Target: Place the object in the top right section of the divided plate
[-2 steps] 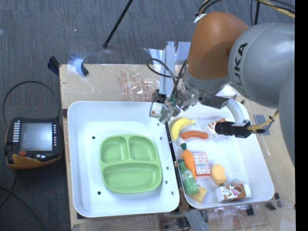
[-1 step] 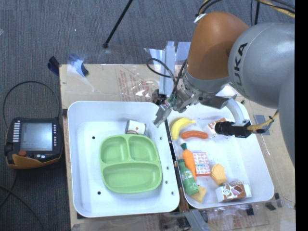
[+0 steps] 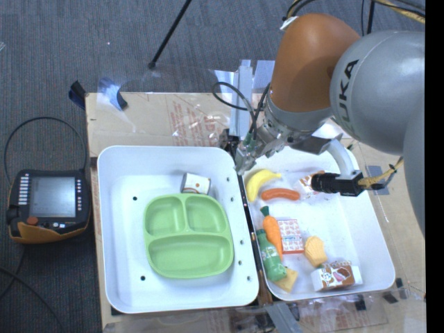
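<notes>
Divided plate [image 3: 188, 245], green, lay in the left bin [image 3: 118, 269]; a small cup [image 3: 195, 183] rested just beyond its top right section. The hand [image 3: 244, 159] hovered over the seam between the bins, near a banana [image 3: 259, 182]; whether it was open or closed could not be told. The right bin [image 3: 368, 234] held a sausage [image 3: 280, 195], carrot [image 3: 272, 232], green bottle [image 3: 271, 258] and snack packets.

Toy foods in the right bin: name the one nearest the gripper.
The yellow banana, lying just below the gripper; the sausage, carrot and bottle lie farther off.
</notes>
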{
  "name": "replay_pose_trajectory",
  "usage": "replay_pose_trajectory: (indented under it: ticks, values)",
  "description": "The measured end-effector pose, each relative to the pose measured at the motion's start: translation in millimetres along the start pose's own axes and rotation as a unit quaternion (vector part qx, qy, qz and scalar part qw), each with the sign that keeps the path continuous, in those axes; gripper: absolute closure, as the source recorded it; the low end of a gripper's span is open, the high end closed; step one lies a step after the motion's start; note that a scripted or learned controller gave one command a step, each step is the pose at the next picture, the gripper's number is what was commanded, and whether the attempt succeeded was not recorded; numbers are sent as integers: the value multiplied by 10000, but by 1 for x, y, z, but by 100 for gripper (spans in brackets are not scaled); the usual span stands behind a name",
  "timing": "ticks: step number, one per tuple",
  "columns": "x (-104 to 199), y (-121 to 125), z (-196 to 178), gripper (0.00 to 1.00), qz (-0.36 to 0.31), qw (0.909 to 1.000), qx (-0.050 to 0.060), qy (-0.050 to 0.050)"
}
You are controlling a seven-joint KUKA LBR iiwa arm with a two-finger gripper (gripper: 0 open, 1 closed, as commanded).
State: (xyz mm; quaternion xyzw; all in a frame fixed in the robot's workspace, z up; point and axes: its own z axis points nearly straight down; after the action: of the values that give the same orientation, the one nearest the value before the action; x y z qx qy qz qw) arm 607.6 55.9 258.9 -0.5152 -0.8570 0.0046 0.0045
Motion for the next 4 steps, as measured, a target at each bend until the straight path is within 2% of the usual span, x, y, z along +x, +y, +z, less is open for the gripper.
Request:
replay_pose_trajectory:
  ticks: [1, 2, 3, 4]
  values:
    - [37, -22, 77, 100, -774, 9970, -20, -1]
    - [49, -39, 76, 100, -1125, 9937, -26, -4]
    - [49, -39, 76, 0, -1121, 9937, -26, -4]
    - [47, -39, 72, 100, -1092, 9940, 9, 12]
